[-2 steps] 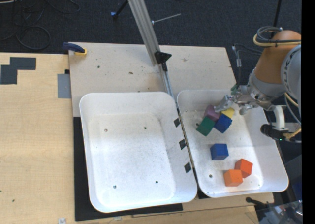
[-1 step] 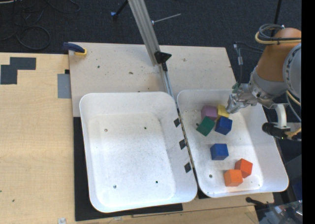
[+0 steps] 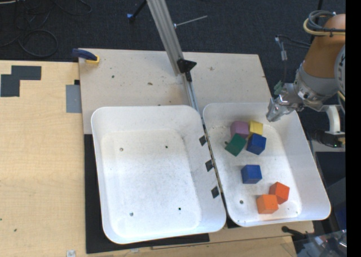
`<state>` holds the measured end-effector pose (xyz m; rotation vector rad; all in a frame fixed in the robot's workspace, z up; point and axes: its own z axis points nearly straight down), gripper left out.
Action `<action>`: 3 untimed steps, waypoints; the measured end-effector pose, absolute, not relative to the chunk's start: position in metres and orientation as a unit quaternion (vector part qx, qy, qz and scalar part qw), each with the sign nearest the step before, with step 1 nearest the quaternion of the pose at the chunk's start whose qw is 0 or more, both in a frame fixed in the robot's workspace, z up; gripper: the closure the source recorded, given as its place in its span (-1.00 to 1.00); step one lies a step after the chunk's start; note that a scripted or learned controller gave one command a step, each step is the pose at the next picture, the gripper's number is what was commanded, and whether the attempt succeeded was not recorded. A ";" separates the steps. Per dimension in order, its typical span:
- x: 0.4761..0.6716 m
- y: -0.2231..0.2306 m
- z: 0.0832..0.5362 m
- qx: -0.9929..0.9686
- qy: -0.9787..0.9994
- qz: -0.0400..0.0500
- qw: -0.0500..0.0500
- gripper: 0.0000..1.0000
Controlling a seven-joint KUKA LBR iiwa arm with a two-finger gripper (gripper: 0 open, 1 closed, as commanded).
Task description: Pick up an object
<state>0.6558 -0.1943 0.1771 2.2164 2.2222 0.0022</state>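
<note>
Six small blocks lie in the right bin (image 3: 316, 194), the one nearer the arm. At the far end sits a tight cluster of four: a pink block (image 3: 240, 127) touching a yellow block (image 3: 256, 127) to its right, with a green block (image 3: 236, 145) and a dark blue block (image 3: 256, 143) just in front of them, side by side. A second blue block (image 3: 251, 173) lies alone near the middle of the bin, apart from the cluster. Toward the near right corner, a red-orange block (image 3: 280, 191) and an orange block (image 3: 267, 203) touch each other.

The gripper (image 3: 274, 112) hangs over the far right rim of this bin, just beside the yellow block, with nothing visibly held. Whether it is open or closed cannot be told. The grey arm (image 3: 322, 58) with its orange band reaches in from the right.

The left bin (image 3: 107, 137) lies just beside the right one. Both rest on a pale bench (image 3: 135, 78), where a slanted metal rail (image 3: 166, 27) rises behind them.
</note>
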 end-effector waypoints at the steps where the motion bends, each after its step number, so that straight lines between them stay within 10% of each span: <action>1: 0.652 -0.191 0.238 0.706 0.709 0.001 0.002 1.00; 3: 0.645 -0.139 0.291 0.705 0.709 0.000 -0.002 1.00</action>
